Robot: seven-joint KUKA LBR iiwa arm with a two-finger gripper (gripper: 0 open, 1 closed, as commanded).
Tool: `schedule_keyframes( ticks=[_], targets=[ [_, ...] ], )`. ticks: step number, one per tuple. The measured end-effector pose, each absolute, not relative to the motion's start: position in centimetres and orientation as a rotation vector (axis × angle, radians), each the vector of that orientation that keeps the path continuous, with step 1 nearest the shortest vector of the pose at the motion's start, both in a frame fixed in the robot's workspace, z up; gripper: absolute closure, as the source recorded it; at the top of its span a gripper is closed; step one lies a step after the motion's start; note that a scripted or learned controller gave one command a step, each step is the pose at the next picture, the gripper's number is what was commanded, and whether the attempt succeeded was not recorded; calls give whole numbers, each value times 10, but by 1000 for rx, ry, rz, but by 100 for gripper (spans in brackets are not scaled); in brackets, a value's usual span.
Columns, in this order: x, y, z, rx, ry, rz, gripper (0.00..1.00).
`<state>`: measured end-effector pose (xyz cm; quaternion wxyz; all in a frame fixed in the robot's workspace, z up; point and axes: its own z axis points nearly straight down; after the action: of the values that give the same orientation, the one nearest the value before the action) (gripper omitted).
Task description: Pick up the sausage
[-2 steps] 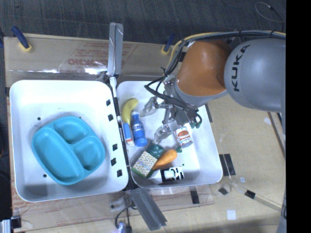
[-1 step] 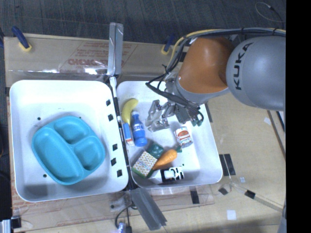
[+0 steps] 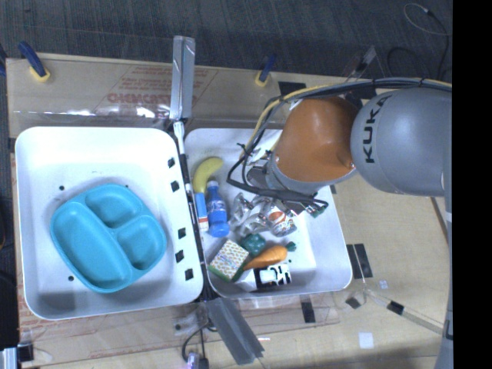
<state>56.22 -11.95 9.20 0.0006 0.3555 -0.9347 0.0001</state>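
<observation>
My gripper point(image 3: 257, 212) hangs low over the middle of the right bin point(image 3: 330, 260), under the orange wrist band. A small reddish-brown and white thing point(image 3: 281, 220), possibly the sausage, lies right beside the gripper's metal tip. Whether the gripper touches it is hidden by the wrist and cables.
In the right bin lie a yellow banana point(image 3: 204, 171), a blue bottle point(image 3: 216, 212), an orange carrot point(image 3: 265, 255), a checkered box point(image 3: 227, 260) and a black-and-white item point(image 3: 274, 276). The left bin point(image 3: 46, 152) holds a blue divided plate point(image 3: 108, 237). A metal divider point(image 3: 182, 75) stands between the bins.
</observation>
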Motion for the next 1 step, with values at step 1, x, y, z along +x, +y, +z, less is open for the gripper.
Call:
schedule_keyframes(
  ticks=[1],
  targets=[
    [561,-130,94,1100,-2934,20,0]
  ],
)
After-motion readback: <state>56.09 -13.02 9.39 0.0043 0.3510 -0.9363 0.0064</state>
